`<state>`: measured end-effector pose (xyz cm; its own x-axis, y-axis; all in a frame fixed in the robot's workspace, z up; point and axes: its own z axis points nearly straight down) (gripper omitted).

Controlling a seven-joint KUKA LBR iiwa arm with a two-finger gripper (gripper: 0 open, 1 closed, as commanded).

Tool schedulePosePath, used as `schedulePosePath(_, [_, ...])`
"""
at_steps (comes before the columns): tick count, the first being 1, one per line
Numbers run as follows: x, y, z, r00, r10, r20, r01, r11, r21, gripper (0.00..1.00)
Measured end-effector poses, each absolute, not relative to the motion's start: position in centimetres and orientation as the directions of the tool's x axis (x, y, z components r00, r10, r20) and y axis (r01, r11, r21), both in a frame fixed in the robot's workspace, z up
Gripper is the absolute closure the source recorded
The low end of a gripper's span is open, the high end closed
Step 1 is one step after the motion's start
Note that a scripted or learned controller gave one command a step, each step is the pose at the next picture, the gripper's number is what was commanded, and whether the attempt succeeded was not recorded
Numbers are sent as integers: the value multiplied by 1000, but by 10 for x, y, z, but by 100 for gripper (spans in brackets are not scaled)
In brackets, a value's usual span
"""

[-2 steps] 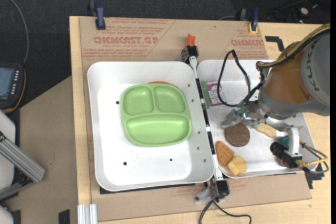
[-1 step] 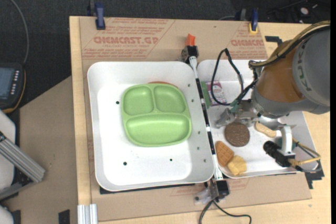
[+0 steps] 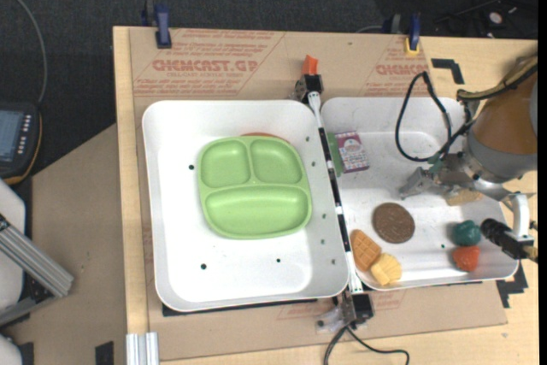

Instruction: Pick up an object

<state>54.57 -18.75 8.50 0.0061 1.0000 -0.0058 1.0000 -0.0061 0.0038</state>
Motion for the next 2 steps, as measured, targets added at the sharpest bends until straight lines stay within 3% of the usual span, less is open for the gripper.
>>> schedulePosePath(1, [607,-195,233,-3,1000,-8,1000,3,20,0])
schedulePosePath(2, [510,-144,133,0,1000,7,1000,0,-15,0])
